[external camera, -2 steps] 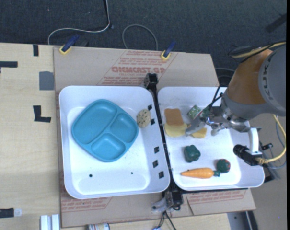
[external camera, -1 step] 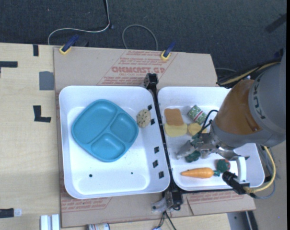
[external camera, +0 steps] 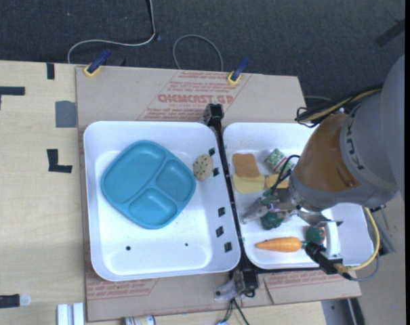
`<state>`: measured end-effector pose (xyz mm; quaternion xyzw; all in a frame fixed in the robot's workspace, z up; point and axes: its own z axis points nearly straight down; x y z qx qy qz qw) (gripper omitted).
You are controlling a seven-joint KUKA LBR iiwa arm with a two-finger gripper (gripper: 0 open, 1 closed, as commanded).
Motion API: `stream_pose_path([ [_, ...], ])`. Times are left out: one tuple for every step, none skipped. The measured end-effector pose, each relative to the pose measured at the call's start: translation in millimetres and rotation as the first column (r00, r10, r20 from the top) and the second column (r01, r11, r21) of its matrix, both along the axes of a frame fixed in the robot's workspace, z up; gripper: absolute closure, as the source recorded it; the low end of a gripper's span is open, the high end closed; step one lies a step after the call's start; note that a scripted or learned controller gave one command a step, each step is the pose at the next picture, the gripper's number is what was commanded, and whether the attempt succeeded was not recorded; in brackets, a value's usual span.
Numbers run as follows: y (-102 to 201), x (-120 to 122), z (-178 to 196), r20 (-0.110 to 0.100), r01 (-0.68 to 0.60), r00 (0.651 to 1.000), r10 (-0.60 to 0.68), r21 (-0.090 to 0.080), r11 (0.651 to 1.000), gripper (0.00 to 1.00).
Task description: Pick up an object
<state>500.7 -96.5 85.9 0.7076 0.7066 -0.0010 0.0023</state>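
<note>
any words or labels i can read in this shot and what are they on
Red print on the cardboard sheet under the bins, upside down from this view: large letters, too blurred to read with confidence, maybe "CHEMCAST GP".
Smaller red lines under that print: too small and blurred to read.
Small green packet in the right bin: has markings, too small to read.
Blue divided plate in the left bin: no text visible.

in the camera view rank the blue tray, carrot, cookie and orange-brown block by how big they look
1. blue tray, by far the largest
2. carrot and orange-brown block: look about alike, the carrot longer and thinner, so I won't rank them
3. cookie, smallest
</note>
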Motion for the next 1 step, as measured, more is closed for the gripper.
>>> stream_pose_path([
  [-0.8, 1.7, 11.5, 0.005, 0.0, 1.0, 0.0, 0.0, 1.0, 1.0],
])
